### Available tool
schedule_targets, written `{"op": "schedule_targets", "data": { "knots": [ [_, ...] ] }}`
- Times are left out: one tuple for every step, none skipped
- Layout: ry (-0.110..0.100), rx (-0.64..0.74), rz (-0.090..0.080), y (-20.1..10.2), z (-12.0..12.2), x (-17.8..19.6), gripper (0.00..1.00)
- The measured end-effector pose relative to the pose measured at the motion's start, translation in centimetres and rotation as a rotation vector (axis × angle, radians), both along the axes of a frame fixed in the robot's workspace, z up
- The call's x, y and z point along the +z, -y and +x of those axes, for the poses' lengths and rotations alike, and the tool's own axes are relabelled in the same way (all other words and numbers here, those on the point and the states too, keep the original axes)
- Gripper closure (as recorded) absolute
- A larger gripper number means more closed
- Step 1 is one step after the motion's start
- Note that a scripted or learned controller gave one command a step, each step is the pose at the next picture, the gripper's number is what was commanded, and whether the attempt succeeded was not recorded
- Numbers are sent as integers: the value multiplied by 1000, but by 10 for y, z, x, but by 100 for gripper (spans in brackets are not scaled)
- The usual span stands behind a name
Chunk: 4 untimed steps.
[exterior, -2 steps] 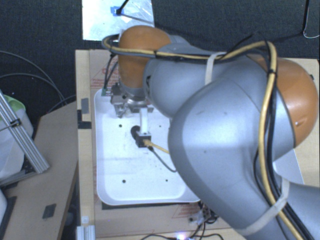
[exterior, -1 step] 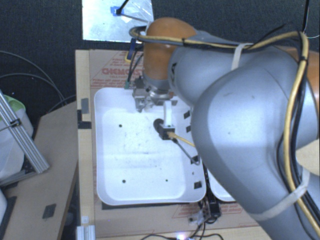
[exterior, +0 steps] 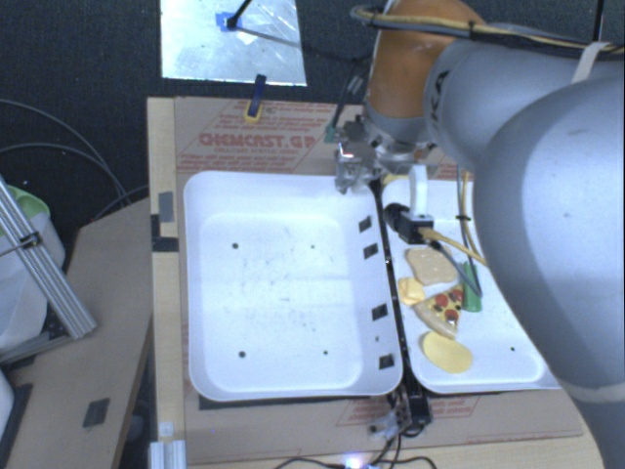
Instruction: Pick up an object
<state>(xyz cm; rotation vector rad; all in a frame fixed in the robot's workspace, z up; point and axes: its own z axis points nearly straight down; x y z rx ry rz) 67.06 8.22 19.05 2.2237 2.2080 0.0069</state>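
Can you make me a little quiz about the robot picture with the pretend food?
1. True or false: the pizza slice lies in the left bin.
2. Which bin holds the toy food: A) left B) right?
3. Fill in: the arm's band is ____.

Key: 1 false; 2 B; 3 orange.

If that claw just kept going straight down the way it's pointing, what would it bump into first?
Probably the back rim of the left bin, near its top right corner. The gripper points downward there, close to the divide between the two bins. Depth is hard to judge from this slant, so it might land just inside on the bin's floor instead.
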Motion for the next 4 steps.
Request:
{"op": "schedule_targets", "data": {
  "knots": [
    [-3, 12, 5, -17, -48, 85, 100],
    [0, 15, 6, -57, -48, 152, 100],
    [-11, 7, 1, -41, -5, 30, 100],
    [-14, 14, 3, -86, -16, -50, 100]
  ]
}}
